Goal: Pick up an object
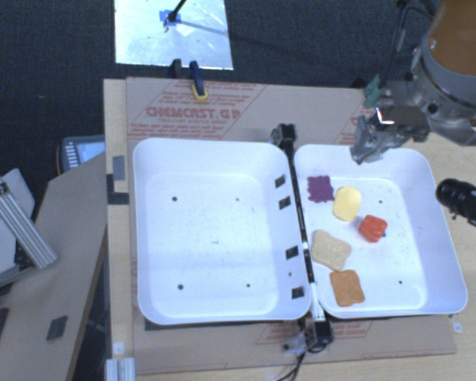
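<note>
White plastic forms both bins on the bench, two in count, set side by side and joined along a black strip with four black clips. Left bin: no objects on its floor, a few small dark dots. Right bin: five objects, one of each kind, all grouped in the left half of the bin. Nearest the front rim lies one orange-brown flat piece. Just behind it, close or touching, lies one beige flat piece. One small red-orange object sits to the right of that piece, apart from it. One pale yellow rounded object lies behind, near the red-orange one. One purple piece lies just left of the yellow object, nearest the divider. Farther back, one gripper hangs above the rear rim of the right bin, apart from all five objects; nothing is seen between the fingers, and whether they are apart or together cannot be told. One grey arm with an orange band enters from the right.
</note>
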Motion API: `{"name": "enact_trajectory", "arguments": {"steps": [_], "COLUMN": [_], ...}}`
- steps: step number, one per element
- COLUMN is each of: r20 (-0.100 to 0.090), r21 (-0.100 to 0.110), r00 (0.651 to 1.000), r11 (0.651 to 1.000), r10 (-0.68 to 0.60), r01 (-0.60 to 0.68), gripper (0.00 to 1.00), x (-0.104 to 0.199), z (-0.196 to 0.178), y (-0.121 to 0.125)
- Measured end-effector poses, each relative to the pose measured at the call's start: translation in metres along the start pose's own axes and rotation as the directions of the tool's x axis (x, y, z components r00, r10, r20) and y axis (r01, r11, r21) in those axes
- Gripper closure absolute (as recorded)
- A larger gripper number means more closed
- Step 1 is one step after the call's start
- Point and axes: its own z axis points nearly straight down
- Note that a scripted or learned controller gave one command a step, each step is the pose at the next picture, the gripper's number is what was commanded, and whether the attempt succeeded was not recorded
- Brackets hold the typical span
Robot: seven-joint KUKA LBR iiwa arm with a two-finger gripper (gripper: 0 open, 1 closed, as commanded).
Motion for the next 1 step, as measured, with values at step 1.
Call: {"name": "enact_trajectory", "arguments": {"steps": [1], "r20": [0.001], "r21": [0.013], "r00": [1.000], "r11": [1.000], "r10": [0.003], "r01": [-0.003], "gripper": [1.00], "x": [0.0683], "z": [-0.0092], "y": [0.0197]}}
